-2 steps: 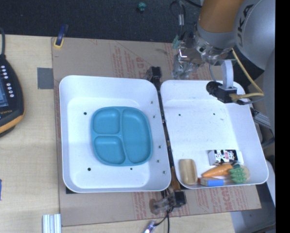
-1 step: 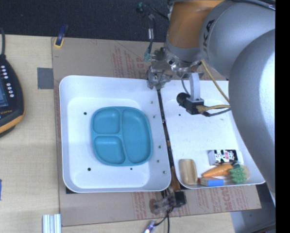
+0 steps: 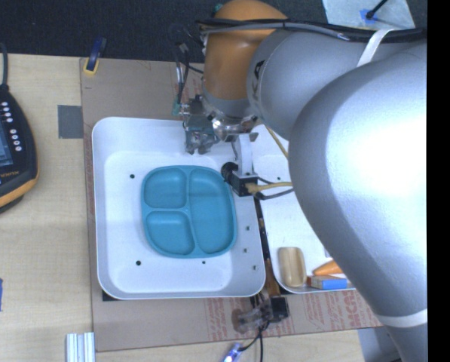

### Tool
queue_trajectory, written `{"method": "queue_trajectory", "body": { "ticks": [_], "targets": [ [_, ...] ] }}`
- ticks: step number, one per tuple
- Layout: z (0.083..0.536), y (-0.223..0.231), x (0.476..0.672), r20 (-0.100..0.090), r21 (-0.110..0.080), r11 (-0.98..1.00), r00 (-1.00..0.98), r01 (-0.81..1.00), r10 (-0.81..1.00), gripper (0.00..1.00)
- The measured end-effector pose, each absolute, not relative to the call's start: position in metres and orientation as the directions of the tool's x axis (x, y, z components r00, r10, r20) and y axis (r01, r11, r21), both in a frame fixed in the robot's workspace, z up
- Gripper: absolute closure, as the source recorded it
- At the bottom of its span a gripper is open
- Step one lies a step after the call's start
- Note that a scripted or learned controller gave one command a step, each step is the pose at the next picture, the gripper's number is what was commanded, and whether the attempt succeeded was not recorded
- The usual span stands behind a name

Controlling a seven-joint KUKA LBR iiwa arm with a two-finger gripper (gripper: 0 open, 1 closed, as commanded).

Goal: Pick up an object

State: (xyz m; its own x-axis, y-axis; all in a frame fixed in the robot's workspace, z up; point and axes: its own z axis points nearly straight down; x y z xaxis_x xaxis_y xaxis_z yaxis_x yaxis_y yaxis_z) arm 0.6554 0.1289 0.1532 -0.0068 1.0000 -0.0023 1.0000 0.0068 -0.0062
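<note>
- Pale wooden bench (image 3: 36, 225) under a brown cardboard sheet carries two shallow white bins side by side; a black and orange handheld pendant (image 3: 2, 145) lies at nine o'clock.
- In the left white bin (image 3: 108, 202) a blue plastic plate with three compartments (image 3: 188, 211) lies flat near the middle, upright, clear of the walls.
- The right white bin (image 3: 281, 202) is mostly covered by the grey arm; at its five o'clock corner a tan wooden block (image 3: 292, 264) lies just beside an orange and blue item (image 3: 330, 277) too hidden to identify.
- The gripper (image 3: 200, 138) hangs at twelve o'clock over the left bin's far rim, apart from the plate.
- Its metal parts blur together, so I cannot tell how the jaws stand; nothing visible sits between them.
- Risk, as I judge it: descending here would strike the bin rim or bare floor, missing the plate.
- The flat, thin plate offers only its raised edge and dividers; a poorly centred pinch could slip off or tip it.
</note>
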Motion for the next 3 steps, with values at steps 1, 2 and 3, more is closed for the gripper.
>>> {"method": "queue_trajectory", "body": {
  "ticks": [1,2,3],
  "targets": [
    [0.223,0.042,0.657,-0.002,-0.002,0.003,-0.003,1.000,1.000,1.00],
    [0.221,0.130,0.653,-0.001,-0.002,0.006,-0.006,1.000,1.000,1.00],
    [0.168,0.202,0.637,-0.003,-0.006,0.007,-0.007,1.000,1.000,1.00]
  ]
}}
